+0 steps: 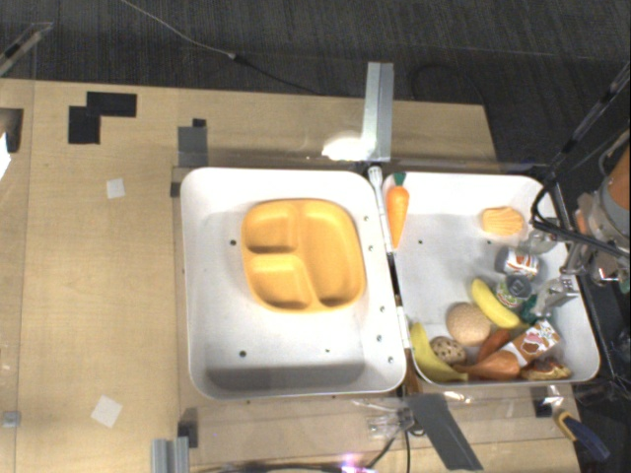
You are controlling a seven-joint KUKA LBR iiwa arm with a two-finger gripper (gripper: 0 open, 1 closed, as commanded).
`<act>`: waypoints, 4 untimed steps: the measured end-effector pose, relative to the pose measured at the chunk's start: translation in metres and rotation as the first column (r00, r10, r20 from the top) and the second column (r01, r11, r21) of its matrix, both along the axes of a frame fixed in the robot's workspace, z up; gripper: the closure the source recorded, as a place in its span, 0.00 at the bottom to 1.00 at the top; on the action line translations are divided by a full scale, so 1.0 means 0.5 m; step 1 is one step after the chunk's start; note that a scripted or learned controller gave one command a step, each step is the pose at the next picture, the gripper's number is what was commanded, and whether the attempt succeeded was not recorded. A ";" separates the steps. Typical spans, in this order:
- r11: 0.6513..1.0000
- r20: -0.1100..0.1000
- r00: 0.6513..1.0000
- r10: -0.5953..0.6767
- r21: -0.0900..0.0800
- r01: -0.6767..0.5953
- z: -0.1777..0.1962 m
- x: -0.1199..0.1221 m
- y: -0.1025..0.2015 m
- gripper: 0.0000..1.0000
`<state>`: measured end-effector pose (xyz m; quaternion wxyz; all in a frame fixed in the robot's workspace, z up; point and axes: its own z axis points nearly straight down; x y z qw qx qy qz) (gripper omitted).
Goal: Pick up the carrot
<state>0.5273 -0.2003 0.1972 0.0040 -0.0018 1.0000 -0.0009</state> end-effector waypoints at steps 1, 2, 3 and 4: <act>0.999 0.010 0.999 -0.031 -0.003 0.032 -0.158 0.079 0.004 0.00; 0.973 0.006 0.973 -0.232 0.006 0.231 -0.216 0.095 0.185 0.00; 0.989 0.006 0.989 -0.150 0.004 0.150 -0.217 0.196 0.240 0.00; 0.776 0.001 0.776 -0.631 0.008 0.631 -0.218 0.205 0.225 0.00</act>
